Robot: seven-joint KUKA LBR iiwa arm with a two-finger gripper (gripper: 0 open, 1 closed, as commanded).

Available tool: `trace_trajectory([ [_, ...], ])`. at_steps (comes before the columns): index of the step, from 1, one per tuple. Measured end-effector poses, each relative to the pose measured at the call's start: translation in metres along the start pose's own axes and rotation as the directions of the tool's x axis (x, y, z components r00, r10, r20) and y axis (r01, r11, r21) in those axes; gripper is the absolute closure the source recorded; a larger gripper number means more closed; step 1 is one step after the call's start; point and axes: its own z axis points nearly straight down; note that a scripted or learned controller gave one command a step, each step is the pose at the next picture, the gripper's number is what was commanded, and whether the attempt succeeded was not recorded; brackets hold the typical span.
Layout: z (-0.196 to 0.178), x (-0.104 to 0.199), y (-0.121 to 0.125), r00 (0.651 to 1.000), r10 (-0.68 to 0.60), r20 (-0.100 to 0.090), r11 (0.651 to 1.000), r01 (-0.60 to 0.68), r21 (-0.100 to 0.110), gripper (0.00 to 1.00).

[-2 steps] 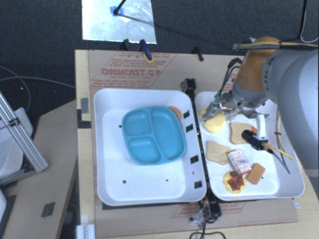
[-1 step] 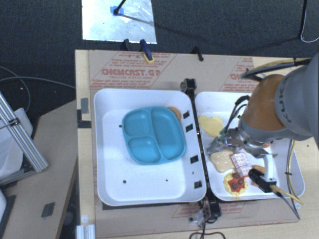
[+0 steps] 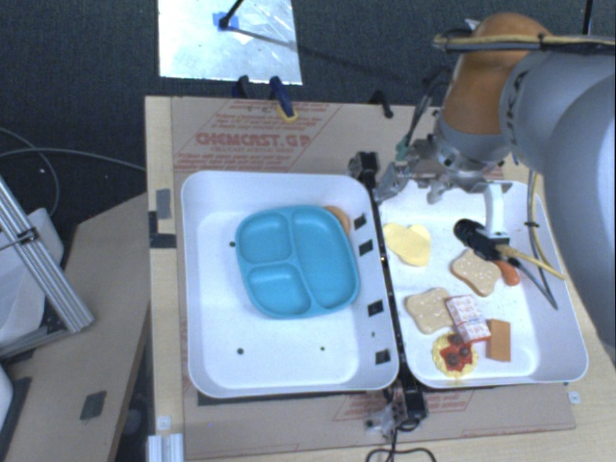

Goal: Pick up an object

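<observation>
The likeliest failure was a bad pick among the crowded toy food at the near end of the right bin point(image 3: 568, 354), where the pizza slice point(image 3: 454, 355), the red-and-white packet point(image 3: 466, 318), the brown block point(image 3: 499, 340) and 2 toast pieces point(image 3: 429, 309) lay touching or just beside each other, so a descent there could nudge pieces aside or catch 2 at once. Farther back, past the yellow piece point(image 3: 409, 243), the claw point(image 3: 423, 179) hung above the bin's far end, holding nothing visible; whether it was spread or pressed together I could not tell.
</observation>
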Motion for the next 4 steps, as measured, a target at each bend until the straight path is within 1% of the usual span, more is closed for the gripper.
trace_trajectory([
  [1, -0.089, 0.073, -0.035, 1.0, 0.0, -0.003, 1.0, 0.0, 0.01, 0.0],
  [2, -0.094, 0.067, -0.035, 1.0, 0.003, 0.001, 1.0, -0.003, 0.015, 1.0],
  [3, -0.104, 0.055, -0.005, 1.0, 0.008, 0.002, 1.0, -0.008, 0.016, 1.0],
  [4, -0.076, 0.08, -0.112, 1.0, 0.007, 0.0, 1.0, -0.007, 0.028, 1.0],
])
